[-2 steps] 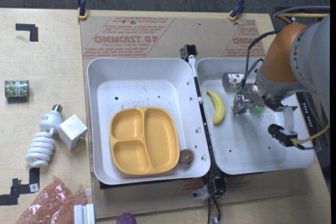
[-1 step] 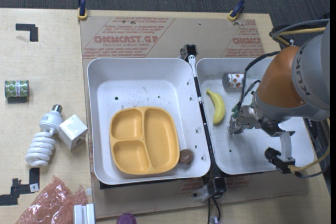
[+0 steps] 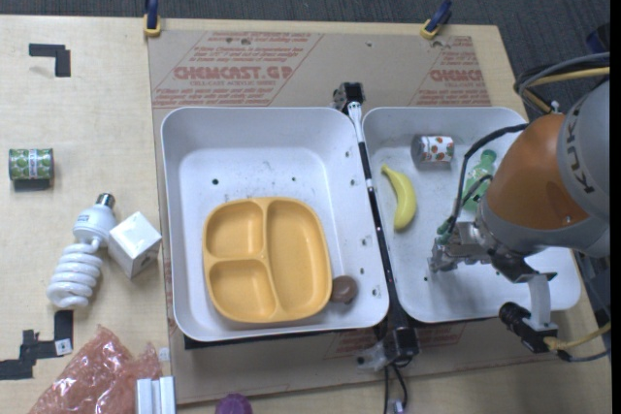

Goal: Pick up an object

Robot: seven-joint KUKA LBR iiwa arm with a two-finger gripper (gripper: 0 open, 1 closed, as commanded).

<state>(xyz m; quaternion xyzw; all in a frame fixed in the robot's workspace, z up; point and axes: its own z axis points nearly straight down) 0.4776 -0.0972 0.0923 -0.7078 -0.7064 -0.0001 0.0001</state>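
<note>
On the table, the gripper [image 3: 444, 259] hung low in the right bin [image 3: 412, 296] near the banana [image 3: 400, 197]; its fingers' state I couldn't tell, nothing visibly lifted.

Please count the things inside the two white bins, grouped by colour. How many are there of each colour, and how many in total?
Yellow: 2, the divided plate and the banana
Brown: 1, the small round piece beside the plate
White with orange dots: 1, the can
Green and white: 1, an item partly hidden by the arm
Total: 5
</note>
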